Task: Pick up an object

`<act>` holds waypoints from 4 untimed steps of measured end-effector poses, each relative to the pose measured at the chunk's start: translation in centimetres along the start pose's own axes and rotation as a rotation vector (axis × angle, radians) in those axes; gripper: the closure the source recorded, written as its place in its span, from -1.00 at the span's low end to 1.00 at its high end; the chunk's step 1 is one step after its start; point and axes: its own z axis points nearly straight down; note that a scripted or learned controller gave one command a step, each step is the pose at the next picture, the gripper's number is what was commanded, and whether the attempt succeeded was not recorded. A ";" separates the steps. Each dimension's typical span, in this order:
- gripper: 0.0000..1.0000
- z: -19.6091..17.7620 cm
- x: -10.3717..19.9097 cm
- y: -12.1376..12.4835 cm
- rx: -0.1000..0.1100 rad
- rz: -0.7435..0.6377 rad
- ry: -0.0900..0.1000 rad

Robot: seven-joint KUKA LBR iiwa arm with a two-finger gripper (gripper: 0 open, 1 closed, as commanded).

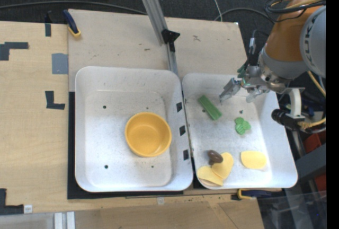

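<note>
Objects for picking lie in my two white bins, which sit side by side on the wooden surface [32, 116]. Largest first: the left bin [87, 132] holds a yellow bowl [148, 133], upright, slightly toward 4 o'clock of that bin's middle. The right bin [275, 167] carries the smaller pieces. A green bar [210, 107] lies tilted at about 10 o'clock of this bin's middle. At 6 o'clock, against the near rim, sits a yellow heart-like piece [218, 170], with a small brown lump [214, 157] touching its upper edge. A flat yellow piece [253, 159] rests at 5 o'clock, apart from the heart. A small green lump [242, 126] lies near the middle, toward 3 o'clock. My tool [249, 88] hangs over the bin's far part at 1 o'clock, its fingers spread apart with nothing between them, near the green bar but not touching it.
</note>
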 end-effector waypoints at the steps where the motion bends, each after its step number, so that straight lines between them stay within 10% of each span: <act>1: -1.00 0.0 0.0 0.0 0.000 0.000 0.000; 3: -1.00 11.4 0.8 -0.5 -0.001 0.001 -0.002; 4: 1.00 10.3 0.9 -0.5 0.000 0.000 0.000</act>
